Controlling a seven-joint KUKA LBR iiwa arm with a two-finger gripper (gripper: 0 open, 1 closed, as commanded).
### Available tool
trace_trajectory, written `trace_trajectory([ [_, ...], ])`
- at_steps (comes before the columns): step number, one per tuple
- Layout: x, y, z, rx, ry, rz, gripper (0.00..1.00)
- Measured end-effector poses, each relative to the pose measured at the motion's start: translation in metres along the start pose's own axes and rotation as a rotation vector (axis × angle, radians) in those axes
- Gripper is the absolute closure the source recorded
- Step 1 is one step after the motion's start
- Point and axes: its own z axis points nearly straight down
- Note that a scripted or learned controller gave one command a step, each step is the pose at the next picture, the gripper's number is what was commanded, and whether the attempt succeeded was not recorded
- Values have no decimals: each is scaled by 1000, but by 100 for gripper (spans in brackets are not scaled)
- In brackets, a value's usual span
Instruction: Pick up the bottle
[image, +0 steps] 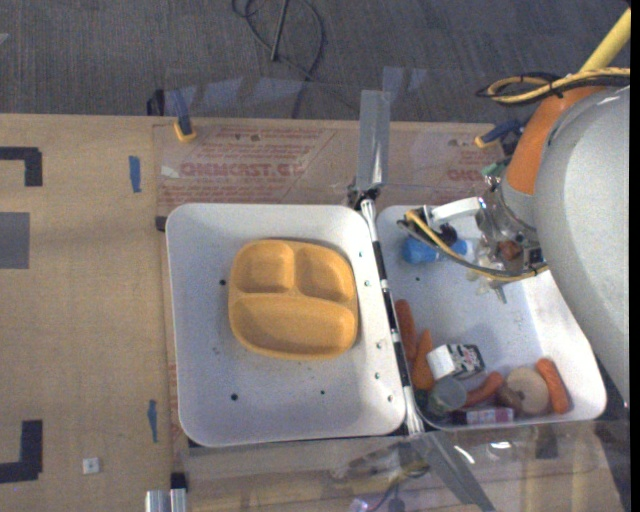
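On the bench, camera view: 2 shallow white bins side by side, seen from above at a slant.

Item 1, left bin (200, 400): holds 1 yellow divided tray (293, 298), 3 compartments, lying near the bin's middle.

Item 2, right bin (520, 330): contents crowd along its near edge and left wall. Listed: 1 small bottle (455, 361) with a white cap and a dark printed label, lying on its side; 1 grey cup-like piece (449, 393) just beside it; several orange carrot-shaped pieces (405, 328) along the left wall and near edge; 1 pale rounded lump (526, 388); 1 blue object (421, 250) at the far left corner.

Item 3, arm: grey with an orange band, entering from the right. Gripper (500, 262) hangs over the far part of the right bin, well apart from the bottle. Finger state: cannot tell, since cables and wrist hardware hide it. Nothing is seen between the fingers.

Step in hand, by judgement: approach, before any grasp. The next move calls for travel toward the bin's near edge, then a descent across the bottle's narrow width, clear of the neighbouring carrot pieces and grey piece.
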Motion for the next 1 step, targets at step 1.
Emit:
trace_trajectory([
  [1, 39, -90, -42, -2, 5, -118, 100],
])
